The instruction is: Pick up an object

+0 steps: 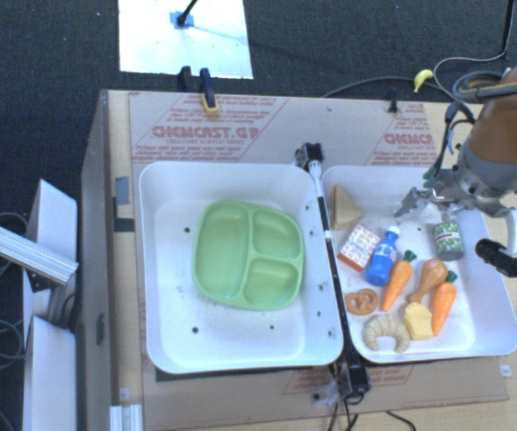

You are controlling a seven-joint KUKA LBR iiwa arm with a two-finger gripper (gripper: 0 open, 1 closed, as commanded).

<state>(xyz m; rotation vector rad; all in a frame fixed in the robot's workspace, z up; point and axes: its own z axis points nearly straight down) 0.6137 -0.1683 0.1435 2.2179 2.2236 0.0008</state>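
Camera view from above: the jaws point(417, 201) hang over the far part of the right bin point(501, 335), spread open with nothing between them. Just beside them stands a small green can point(448, 239); nearer lie a blue bottle point(382, 257), carrots point(398, 279), a pretzel point(361, 302) and a croissant point(387, 332). A green divided plate point(248, 254) sits in the left bin point(173, 330) on the desk point(240, 124).
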